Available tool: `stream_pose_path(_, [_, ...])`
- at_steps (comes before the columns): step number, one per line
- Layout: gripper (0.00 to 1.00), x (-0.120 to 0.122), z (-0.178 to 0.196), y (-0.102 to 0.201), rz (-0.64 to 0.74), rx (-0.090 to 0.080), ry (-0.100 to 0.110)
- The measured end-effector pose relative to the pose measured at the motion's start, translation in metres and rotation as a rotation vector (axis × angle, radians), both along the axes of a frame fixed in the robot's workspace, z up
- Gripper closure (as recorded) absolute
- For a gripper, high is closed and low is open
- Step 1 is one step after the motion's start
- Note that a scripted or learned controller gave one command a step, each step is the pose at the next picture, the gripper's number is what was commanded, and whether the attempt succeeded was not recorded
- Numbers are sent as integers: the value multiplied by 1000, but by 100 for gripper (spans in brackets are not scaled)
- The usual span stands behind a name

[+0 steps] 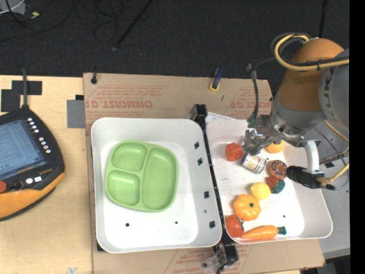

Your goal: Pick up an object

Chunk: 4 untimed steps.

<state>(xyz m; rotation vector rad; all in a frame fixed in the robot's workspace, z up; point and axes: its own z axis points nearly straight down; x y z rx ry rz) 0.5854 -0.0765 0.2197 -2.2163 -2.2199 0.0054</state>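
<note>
My gripper [254, 144] hangs low over the upper middle of the right bin [319, 224], its fingers pointing down and left. It is just right of a red tomato-like toy [233, 151] and just above a small white jar [254, 164]. No object is visibly between the fingers. An orange piece [275, 147] peeks out behind the wrist. Further down lie a brown round toy [277, 169], a yellow lemon [260, 190], an orange pumpkin [247, 207], a red piece [233, 226] and a carrot [262, 232].
The left bin [102, 221] holds a green divided plate [142, 176]. A black divider [208, 176] runs between the bins. A teach pendant [25, 158] lies at the far left of the bench. Cables and a black fitting [305, 177] hang off the arm over the right bin's edge.
</note>
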Motion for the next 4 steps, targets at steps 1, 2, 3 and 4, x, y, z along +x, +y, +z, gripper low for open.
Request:
stream_pose_path(1, [100,14,5,5,-1,0,0])
stream_pose_path(2, [100,14,12,-4,0,-1,0])
stream_pose_path(3, [100,2,-5,-1,-1,0,5])
stream_pose_path(4, [100,-2,4,-2,-3,0,1])
